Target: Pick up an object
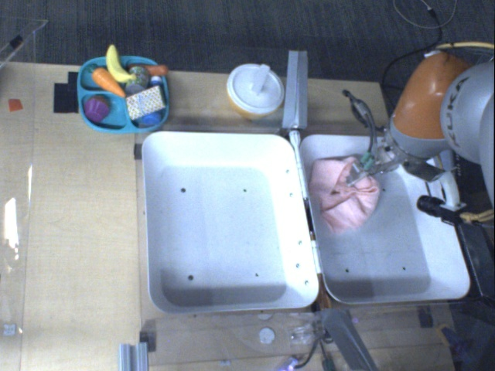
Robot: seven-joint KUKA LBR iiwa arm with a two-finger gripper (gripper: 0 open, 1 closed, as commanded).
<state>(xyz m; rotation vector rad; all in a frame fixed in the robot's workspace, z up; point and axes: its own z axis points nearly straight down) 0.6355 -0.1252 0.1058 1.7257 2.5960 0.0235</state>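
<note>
You see the pincer (362, 170) down in the right bin (402, 284), at the upper right edge of a crumpled pink cloth (344, 194) that lies in the bin's upper left part, close to the divider between the bins. Its tips touch the cloth, but you cannot tell how wide they stand or whether fabric sits between them. Left of that cloth, the left bin (224, 222) lies alongside. Beyond it on the worktop (69, 230) stand a white lidded cup (255, 90) and a blue tray of toy food (122, 93).
</note>
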